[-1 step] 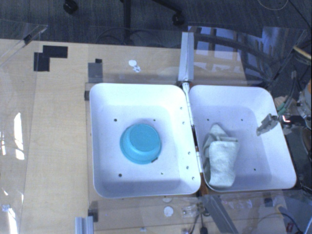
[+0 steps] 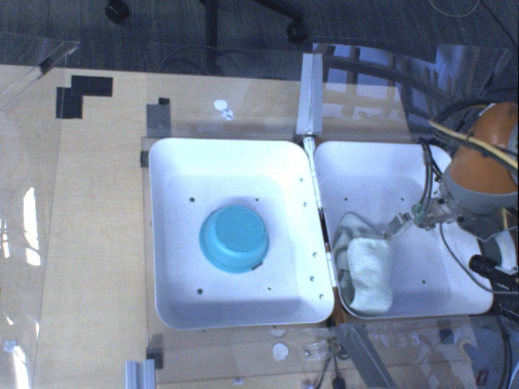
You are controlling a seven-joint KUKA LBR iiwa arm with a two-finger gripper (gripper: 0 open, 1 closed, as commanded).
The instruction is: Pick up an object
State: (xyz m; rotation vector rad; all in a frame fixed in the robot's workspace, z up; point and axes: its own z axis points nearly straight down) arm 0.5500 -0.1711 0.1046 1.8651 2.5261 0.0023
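Approach step: gripper (image 2: 395,227) sits low in the right bin (image 2: 454,298), just beside the white cloth (image 2: 369,272); grip state cannot be told. Next: close on cloth.

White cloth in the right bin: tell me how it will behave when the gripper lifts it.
The white cloth lies bunched and folded, so it will probably droop and unfold rather than stay stiff. It looks soft and light. It sits against the right bin wall, so a pinch may catch only one layer.

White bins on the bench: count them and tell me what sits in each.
2. The left bin holds a blue bowl; the right bin holds a white cloth near its lower-left corner, with the gripper just above it.
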